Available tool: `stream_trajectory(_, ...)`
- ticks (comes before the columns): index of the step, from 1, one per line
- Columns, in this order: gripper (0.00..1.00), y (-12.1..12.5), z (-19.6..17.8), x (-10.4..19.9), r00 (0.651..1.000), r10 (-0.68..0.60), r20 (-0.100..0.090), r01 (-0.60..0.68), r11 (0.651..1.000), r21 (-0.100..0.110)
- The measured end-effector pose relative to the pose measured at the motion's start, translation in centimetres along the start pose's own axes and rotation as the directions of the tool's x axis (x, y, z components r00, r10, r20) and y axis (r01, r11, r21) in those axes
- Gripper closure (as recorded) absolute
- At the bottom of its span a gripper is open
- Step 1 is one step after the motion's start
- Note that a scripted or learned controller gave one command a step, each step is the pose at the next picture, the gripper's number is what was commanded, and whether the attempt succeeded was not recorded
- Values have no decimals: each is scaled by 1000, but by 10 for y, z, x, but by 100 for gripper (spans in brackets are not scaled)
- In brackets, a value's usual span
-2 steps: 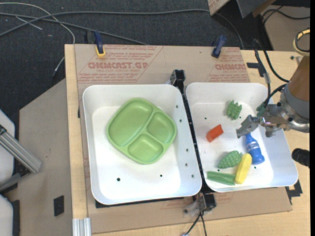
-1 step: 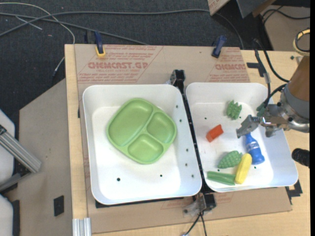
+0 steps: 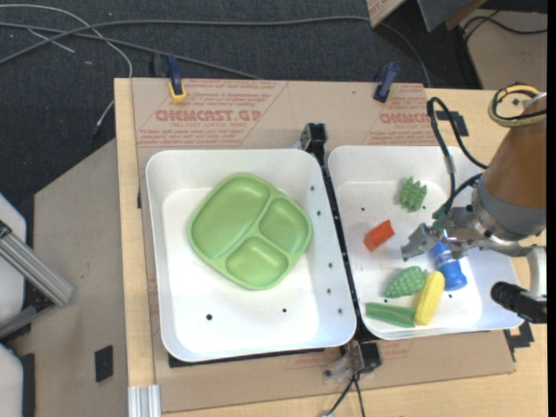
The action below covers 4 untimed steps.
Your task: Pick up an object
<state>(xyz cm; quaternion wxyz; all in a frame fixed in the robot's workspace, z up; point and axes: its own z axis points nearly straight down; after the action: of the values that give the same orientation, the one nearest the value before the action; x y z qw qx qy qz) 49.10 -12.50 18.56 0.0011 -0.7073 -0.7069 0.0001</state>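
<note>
My gripper [image 3: 434, 243] hangs low over the right bin [image 3: 382, 165], reaching in from the right under the grey and orange arm [image 3: 519, 176]. A blue object [image 3: 452, 272] lies directly beneath and just right of it, partly covered by the gripper body. A red-orange block [image 3: 379, 234] sits a little to the gripper's left. A green bumpy piece [image 3: 407, 281], a yellow corn-like piece [image 3: 429, 299] and a long green piece [image 3: 389, 314] lie close together near the bin's front. Another small green toy [image 3: 413, 194] rests farther back.
The left bin [image 3: 165, 233] holds a light green divided plate [image 3: 250, 230]. A black divider and clamp [image 3: 314, 137] run between the bins. A black cable [image 3: 445, 137] loops from the arm over the right bin's back corner. Cardboard [image 3: 261, 102] underlies both bins.
</note>
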Motion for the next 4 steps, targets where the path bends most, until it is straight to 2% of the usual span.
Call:
stream_trajectory(2, 0, -1, 95, 1, 1000, 0, -2, 0, 1000, 6)
stream_trajectory(3, 100, 0, 82, 1, 1000, 1, -1, -1, 1000, -1)
stream_trajectory(4, 100, -6, 21, -2, 1000, -1, 3, 1, 1000, -7)
